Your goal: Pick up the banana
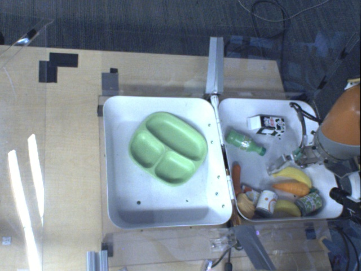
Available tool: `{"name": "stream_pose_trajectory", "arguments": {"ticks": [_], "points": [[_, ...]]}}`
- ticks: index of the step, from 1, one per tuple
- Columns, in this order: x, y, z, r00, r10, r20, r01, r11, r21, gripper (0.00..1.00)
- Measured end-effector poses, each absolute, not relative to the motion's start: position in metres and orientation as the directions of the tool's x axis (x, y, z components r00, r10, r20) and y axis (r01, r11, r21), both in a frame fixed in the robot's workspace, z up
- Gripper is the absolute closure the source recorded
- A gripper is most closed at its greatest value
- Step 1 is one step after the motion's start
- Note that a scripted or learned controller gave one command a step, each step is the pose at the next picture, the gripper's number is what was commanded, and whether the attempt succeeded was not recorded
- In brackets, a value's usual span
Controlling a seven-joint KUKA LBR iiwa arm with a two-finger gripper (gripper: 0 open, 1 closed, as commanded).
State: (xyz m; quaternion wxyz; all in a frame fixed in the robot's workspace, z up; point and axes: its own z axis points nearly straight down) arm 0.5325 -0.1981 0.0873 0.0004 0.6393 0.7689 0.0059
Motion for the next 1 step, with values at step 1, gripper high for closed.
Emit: {"name": "stream_pose_trajectory", "arguments": {"ticks": [1], "points": [[0.4924, -0.2029, 0.0884, -0.348, 0.938, -0.004, 0.937, 0.348, 0.013, 0.0]]}}
